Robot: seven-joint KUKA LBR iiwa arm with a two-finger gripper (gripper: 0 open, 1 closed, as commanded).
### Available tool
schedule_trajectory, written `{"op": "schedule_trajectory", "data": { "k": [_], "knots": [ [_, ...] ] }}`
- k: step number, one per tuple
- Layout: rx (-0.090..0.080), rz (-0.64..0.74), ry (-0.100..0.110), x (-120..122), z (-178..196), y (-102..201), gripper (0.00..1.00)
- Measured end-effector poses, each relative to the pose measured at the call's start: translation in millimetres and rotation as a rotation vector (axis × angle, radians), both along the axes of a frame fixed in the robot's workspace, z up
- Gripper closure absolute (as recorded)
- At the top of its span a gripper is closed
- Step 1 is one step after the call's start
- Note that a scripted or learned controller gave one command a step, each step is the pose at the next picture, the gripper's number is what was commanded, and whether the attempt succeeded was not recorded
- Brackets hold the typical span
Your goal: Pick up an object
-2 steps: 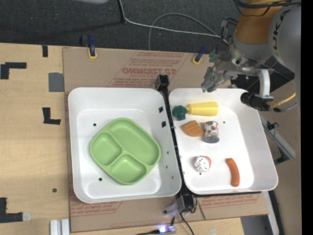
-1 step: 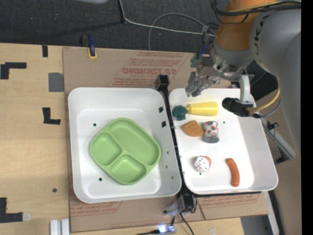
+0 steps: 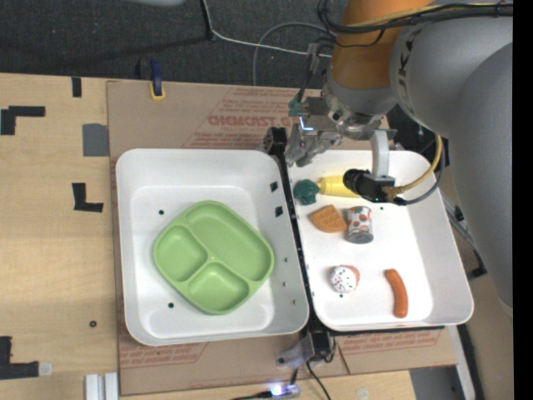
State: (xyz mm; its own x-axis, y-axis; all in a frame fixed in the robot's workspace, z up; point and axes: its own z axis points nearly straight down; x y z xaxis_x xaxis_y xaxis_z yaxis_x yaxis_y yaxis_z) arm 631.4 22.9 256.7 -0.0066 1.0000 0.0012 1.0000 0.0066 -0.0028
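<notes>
A: Where's the gripper [image 3: 310, 144] rn?

B: Hanging over the back-left corner of the right bin [image 3: 433, 248], right by the wall shared w/ the left bin [image 3: 133, 223]. Orange band [image 3: 379, 23] and grey arm [image 3: 466, 73] sit above and to the right of it.

A: Open or clenched?

B: Can't tell, too much metal clutter at the tip. Nothing visibly grasped from this angle.

A: What's closest to it?

B: Dark green lump [image 3: 306, 192], just below the tip toward the camera, near the divider. Can't say if they're touching. Right of that, a yellow item [image 3: 335, 186], partly covered by a black part [image 3: 366, 184] hanging off the wrist, w/ a yellow cable [image 3: 425, 177] looping from it.

A: Next out?

B: Orange wedge-shaped piece [image 3: 328, 218], nearer the camera than the green lump. Just beside it on the right, a small can [image 3: 359, 224] w/ red-spotted label, lying tilted.

A: Farther?

B: White-and-red dotted item [image 3: 344, 279] toward the front of the bin, well apart from the tip. Orange sausage shape [image 3: 398, 292] at front right, farthest in that bin.

A: Other bin?

B: Left of the tip, across the divider: a light green divided plate [image 3: 213, 257], three compartments, lying at a slant in the middle. Both bins sit on a cardboard sheet [image 3: 225, 119] over the wooden bench [image 3: 50, 248].
</notes>
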Motion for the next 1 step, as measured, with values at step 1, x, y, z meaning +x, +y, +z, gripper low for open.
{"op": "schedule_trajectory", "data": {
  "k": [1],
  "knots": [
    [-0.001, 0.0, 0.001, -3.1, -11.2, 63.5, 1.0]
  ]
}}
